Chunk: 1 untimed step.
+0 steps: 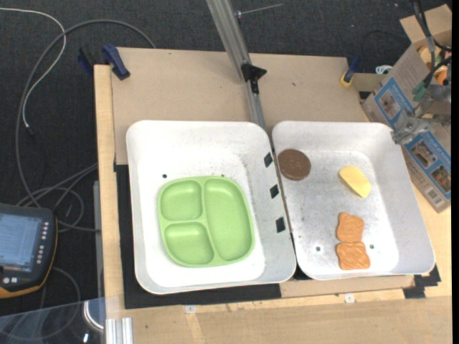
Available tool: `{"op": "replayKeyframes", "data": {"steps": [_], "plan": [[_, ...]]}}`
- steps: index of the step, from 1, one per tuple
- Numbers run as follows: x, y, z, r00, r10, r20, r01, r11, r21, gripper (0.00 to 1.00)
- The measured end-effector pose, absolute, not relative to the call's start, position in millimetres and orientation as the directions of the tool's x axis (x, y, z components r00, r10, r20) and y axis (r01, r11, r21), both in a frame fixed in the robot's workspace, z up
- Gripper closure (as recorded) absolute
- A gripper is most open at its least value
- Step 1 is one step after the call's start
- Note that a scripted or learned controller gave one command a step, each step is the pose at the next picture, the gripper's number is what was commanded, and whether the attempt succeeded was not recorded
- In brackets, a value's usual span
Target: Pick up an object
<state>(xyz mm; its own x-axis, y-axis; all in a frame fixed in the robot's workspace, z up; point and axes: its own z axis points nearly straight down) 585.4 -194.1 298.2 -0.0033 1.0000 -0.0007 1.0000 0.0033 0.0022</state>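
gripper [414, 124] at right bin's [401, 199] far right rim | jaw state: cannot tell | nearest pick: yellow piece [355, 181], down-left of gripper; long axis diagonal | nothing held

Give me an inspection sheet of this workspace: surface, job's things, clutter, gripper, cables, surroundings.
Surface: wooden bench bearing the left bin and the right bin side by side, speckled with dark marks.
Job's things: in the right bin, a brown round disc, a yellow wedge and two orange waffle pieces; in the left bin, a green divided plate.
Clutter: printed cardboard boxes at the bench's right edge.
Gripper: nothing seen clearly.
Cables: white cable looping on the floor at left.
Surroundings: dark carpet, handheld pendant at left, metal rail above.
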Motion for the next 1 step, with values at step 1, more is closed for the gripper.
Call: {"op": "replayKeyframes", "data": {"steps": [1], "plan": [[622.2,-188.1,306.3,-0.003,1.000,-0.001,1.000,0.003,0.005,1.00]]}}
